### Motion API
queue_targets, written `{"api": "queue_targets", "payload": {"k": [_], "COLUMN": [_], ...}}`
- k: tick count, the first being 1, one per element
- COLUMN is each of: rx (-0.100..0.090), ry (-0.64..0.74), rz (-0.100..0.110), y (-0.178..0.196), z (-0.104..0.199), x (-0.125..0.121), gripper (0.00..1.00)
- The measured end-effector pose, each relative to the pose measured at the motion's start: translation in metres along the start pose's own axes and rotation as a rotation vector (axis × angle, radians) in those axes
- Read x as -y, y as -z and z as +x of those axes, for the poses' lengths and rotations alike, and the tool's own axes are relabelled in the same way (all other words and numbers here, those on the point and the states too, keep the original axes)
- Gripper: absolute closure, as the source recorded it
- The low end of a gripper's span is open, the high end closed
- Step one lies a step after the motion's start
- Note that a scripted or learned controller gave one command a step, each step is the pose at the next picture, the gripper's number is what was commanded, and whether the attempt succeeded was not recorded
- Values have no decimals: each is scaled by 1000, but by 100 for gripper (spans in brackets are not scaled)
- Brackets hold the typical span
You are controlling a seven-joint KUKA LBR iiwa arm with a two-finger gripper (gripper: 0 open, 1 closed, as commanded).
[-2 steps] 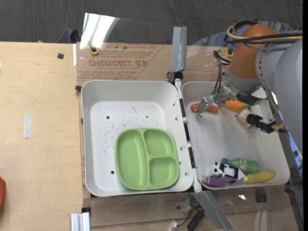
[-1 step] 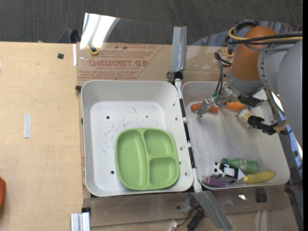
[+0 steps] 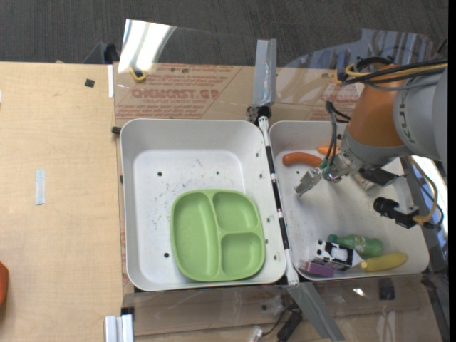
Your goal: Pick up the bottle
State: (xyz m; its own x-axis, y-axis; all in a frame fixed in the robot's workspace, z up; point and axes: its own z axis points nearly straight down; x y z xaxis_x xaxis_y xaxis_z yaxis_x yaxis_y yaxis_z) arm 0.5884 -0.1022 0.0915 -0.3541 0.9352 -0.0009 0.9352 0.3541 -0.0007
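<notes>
From my station, the gripper [image 3: 311, 184] hangs open and empty mid right bin [image 3: 303, 230], well apart from the green bottle [image 3: 362, 246] at the front edge; crowding from the banana [image 3: 385, 262] and purple item [image 3: 320, 268] risks a mis-grasp.

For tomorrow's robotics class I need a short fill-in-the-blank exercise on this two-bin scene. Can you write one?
1. The green divided plate lies in the ___ bin.
2. The plate has ___ compartments.
3. The green bottle lies in the right bin, beside a ___ banana.
4. The gripper hangs over the ___ bin.

Missing words: left; three; yellow; right
</notes>
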Motion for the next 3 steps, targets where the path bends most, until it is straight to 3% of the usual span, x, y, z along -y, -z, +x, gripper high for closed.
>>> {"api": "queue_targets", "payload": {"k": [1, 2, 3], "rx": [0, -1, -1], "ry": [11, 42, 37], "rz": [0, -1, -1], "y": [0, 0, 8], "z": [-69, 34, 33], "x": [96, 97, 98], "gripper": [0, 0, 100]}}
